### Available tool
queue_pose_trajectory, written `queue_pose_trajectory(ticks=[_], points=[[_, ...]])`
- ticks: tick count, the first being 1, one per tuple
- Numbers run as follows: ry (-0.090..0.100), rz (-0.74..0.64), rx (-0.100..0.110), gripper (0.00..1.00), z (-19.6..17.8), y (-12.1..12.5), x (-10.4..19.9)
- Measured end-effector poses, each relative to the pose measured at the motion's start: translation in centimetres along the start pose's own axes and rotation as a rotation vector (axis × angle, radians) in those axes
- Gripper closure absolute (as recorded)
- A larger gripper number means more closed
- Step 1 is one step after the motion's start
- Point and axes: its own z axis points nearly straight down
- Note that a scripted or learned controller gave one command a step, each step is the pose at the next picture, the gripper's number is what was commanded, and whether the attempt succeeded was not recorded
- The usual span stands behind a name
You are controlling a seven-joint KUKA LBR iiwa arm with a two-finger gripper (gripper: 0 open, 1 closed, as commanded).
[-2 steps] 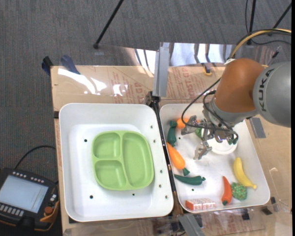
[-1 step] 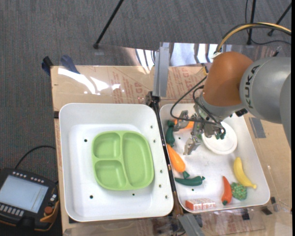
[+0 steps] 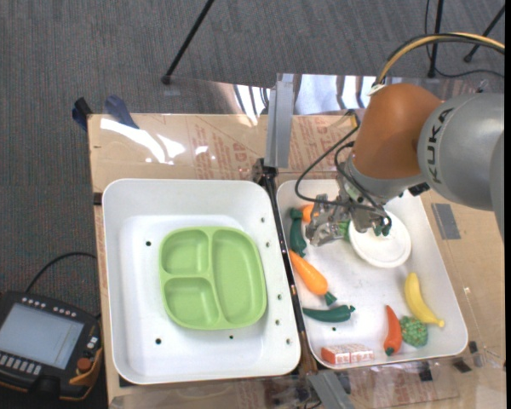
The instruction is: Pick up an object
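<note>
My claw (image 3: 330, 224) hangs low over the far part of the right bin (image 3: 447, 271), near the divider between the two bins. From this slanted view I cannot tell how it is set, and I see nothing caught in it.

The candidates lie around it. A small white plate (image 3: 383, 247) sits just beside the claw toward the bin's right edge. A dark green vegetable (image 3: 297, 235) lies against the divider wall, and an orange carrot (image 3: 309, 272) lies just nearer the front edge. Further toward the front are a green pepper (image 3: 328, 313), a banana (image 3: 421, 299), a red pepper (image 3: 393, 331) beside a broccoli floret (image 3: 416, 332), and a small red box (image 3: 347, 354). The left bin (image 3: 119, 228) carries a green divided tray (image 3: 213, 277).

I judge the carrot the best target: it is long, lies apart from its neighbours, and is close by. I should straddle its middle across the narrow width, descend straight, and stay off the divider wall and plate rim.
</note>
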Motion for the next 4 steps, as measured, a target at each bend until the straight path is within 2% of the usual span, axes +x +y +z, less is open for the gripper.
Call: queue_pose_trajectory(ticks=[1,2,3,4], points=[[-0.015,-0.036,0.003,1.00,-13.9,3.1,-0.7],[-0.007,0.041,0.004,1.00,-18.7,-4.3,0.5],[-0.001,0.169,-0.001,1.00,-20.2,3.3,-0.5],[0.008,0.042,-0.001,1.00,-13.9,3.4,6.1]])
